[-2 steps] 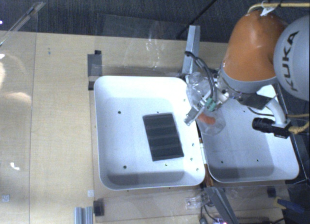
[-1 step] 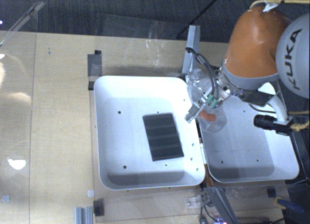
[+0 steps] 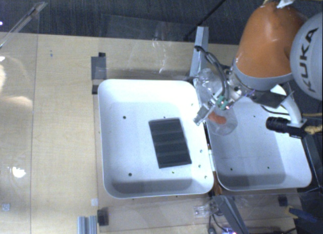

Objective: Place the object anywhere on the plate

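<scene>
A dark ribbed rectangular plate (image 3: 170, 142) lies flat near the middle of the left white bin (image 3: 116, 127). My gripper (image 3: 211, 109) hangs over the inner edge of the right white bin (image 3: 262, 162), close to the wall between the two bins. A small orange-red object (image 3: 218, 119) shows just below and to the right of the gripper, with a bit of green above it and a clear, glassy shape around it. The gripper's own body hides how the object sits against it. The plate lies well to the left of the gripper and lower in the view.
The arm's orange band and grey wrist (image 3: 267, 41) loom over the right bin's far side. A black cable end (image 3: 280, 124) sticks out over that bin. Grey brackets (image 3: 99, 68) stand at the bins' corners on the wooden bench.
</scene>
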You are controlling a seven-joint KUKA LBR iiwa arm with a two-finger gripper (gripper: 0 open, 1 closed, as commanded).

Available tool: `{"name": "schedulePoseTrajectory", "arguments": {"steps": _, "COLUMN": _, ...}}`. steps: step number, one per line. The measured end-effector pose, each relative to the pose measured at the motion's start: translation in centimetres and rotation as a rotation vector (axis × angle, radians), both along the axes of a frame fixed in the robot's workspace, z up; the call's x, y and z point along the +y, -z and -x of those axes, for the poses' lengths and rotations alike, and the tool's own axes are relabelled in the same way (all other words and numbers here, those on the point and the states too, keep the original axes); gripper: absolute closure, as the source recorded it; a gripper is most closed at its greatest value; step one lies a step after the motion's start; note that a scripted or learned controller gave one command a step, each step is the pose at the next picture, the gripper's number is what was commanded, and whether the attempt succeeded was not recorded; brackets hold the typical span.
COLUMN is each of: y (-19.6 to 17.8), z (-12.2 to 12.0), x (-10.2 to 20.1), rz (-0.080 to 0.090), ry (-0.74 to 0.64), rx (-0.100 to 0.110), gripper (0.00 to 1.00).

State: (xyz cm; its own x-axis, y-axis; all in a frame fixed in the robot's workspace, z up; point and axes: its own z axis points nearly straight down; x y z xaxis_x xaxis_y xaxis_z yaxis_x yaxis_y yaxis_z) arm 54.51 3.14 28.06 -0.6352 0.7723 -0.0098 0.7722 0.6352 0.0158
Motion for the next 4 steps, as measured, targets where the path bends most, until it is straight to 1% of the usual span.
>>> {"name": "schedulePoseTrajectory", "arguments": {"steps": 1, "y": -1.7, "z": 3.3, "x": -0.4, "rz": 0.003, "ry": -0.076, "rx": 0.012, "gripper": 1.0}}
{"name": "schedulePoseTrajectory", "arguments": {"steps": 2, "y": -0.5, "z": 3.3, "x": 5.5, "rz": 0.003, "ry": -0.158, "rx": 0.013, "gripper": 1.0}}
{"name": "schedulePoseTrajectory", "arguments": {"steps": 3, "y": 9.0, "z": 0.4, "x": 3.6, "rz": 0.005, "ry": -0.35, "rx": 0.015, "gripper": 1.0}}
{"name": "schedulePoseTrajectory", "arguments": {"steps": 4, "y": 9.0, "z": 0.4, "x": 3.6, "rz": 0.005, "ry": -0.35, "rx": 0.015, "gripper": 0.0}}
